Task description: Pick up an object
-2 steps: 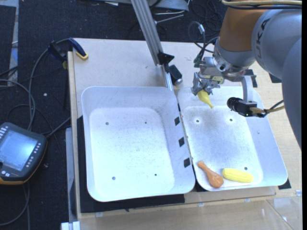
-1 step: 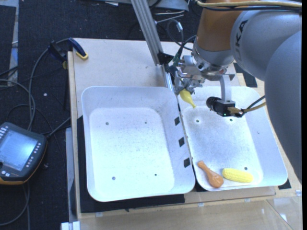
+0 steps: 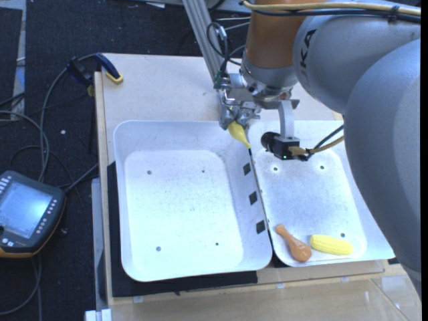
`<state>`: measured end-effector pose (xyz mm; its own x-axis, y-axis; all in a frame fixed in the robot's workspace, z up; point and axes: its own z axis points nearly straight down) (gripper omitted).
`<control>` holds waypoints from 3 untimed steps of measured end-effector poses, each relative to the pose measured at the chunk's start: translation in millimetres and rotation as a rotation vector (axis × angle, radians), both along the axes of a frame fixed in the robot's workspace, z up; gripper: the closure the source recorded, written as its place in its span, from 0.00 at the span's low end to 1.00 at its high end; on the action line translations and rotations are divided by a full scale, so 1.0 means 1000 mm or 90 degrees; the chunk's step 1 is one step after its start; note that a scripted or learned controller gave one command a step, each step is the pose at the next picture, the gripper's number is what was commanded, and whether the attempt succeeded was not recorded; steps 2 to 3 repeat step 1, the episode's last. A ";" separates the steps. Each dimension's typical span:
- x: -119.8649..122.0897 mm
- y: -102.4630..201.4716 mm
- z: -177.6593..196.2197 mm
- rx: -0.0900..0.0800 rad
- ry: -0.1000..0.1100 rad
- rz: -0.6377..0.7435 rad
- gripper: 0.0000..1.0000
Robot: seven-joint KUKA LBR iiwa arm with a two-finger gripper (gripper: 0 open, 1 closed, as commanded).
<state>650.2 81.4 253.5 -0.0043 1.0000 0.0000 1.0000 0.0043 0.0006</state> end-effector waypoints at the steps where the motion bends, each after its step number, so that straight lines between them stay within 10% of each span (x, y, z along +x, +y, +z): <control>1: 0.000 -0.002 0.000 0.000 0.001 -0.002 0.00; 3: 0.000 -0.002 0.000 0.000 0.001 -0.002 0.00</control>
